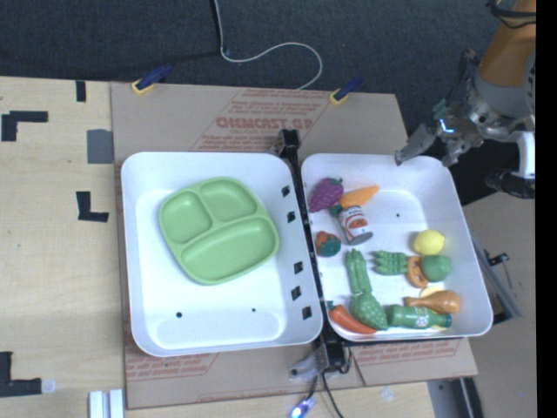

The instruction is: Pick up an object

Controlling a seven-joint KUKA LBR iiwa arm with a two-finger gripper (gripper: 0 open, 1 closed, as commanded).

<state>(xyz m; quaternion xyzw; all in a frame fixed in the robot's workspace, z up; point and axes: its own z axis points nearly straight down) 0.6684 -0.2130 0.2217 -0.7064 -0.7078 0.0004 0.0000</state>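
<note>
— What do you see, starting at the left?

— I have the left bin [139,233] with a green tray [219,229] lying flat in it. The right bin [452,198] holds the toys: purple grapes [325,193] and a carrot [361,195] near the top left, a small can [354,224] just below them, a green cucumber [358,271] in the middle, a lemon [428,243] toward the right wall, and a green bottle [419,319] along the near edge.

— And the hand?

— I see the gripper [424,146] over the right bin's far right corner, above the rim. Nothing sits between its fingers. I cannot tell how far they are spread; they are dark and small from here.
</note>
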